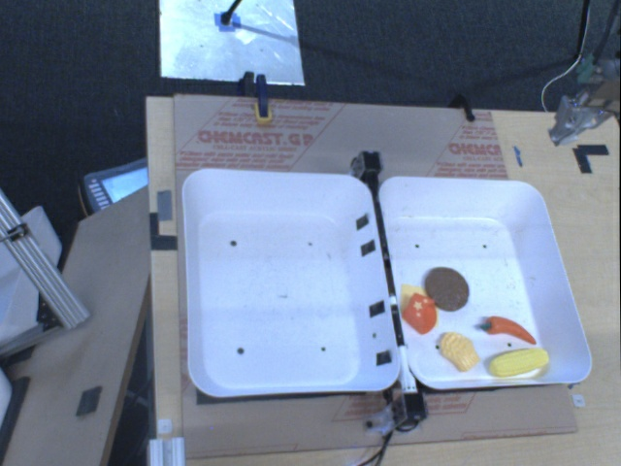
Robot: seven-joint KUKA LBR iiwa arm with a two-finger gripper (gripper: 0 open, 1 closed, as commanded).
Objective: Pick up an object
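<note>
Gripper far off, state can't be told. Target brown disc (5 items clustered); descend vertically.

The left bin lies open throughout. In the right bin, the far half is free; toys crowd the near part: brown disc, red-yellow piece, chilli, corn.

I see two white bins, the left bin and the right bin, in smooth, faintly glossy plastic. They sit on a matt brown cardboard sheet with red print, over a pale wood-look bench. At the upper left of the frame lies a shiny, foil-like metal plate on dark, rough cloth. The corn cob and chilli pepper look like smooth plastic.
</note>
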